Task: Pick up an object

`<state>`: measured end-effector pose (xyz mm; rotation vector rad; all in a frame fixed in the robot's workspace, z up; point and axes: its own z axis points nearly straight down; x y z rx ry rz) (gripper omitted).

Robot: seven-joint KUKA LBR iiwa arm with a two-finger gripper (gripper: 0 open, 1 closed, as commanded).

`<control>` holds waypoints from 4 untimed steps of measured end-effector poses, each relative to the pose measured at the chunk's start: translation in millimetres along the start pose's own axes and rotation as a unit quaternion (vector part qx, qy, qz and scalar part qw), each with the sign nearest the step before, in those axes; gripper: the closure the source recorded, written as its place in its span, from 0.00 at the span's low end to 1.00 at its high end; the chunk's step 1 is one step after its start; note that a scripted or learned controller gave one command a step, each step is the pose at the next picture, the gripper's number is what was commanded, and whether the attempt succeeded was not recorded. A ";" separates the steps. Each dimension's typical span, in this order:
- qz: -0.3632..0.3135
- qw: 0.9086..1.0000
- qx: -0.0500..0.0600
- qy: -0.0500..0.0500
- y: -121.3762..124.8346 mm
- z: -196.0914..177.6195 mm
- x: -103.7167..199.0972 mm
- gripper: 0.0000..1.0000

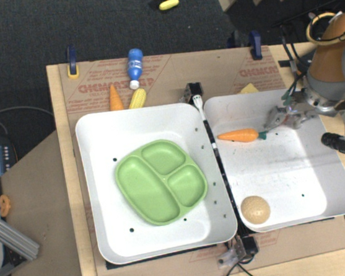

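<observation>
Orange carrot (238,136) in right bin (330,199), far-left part, long axis left-right, green end pointing right. Gripper (280,118) just right of green end, slightly farther, fingers apparently apart, nothing between them. Approach leftward along axis.

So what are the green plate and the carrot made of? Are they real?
The green plate looks like moulded plastic: one even colour, a smooth matte surface and rounded compartment edges. The carrot in the right bin is probably a plastic toy, since its orange is perfectly even and faintly shiny, but the picture is too small to be sure.
</observation>
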<state>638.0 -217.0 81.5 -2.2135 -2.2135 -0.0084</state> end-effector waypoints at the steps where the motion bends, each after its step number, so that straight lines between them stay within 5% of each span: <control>1: -0.001 1.000 0.007 0.001 27.0 -1.6 4.4 0.00; 2: -0.001 1.000 -0.003 -0.006 29.2 -14.8 0.4 1.00; 3: -0.002 1.000 -0.003 -0.004 -45.0 -119.5 72.4 1.00; 4: -0.003 1.000 -0.004 -0.006 -61.5 -160.4 127.4 1.00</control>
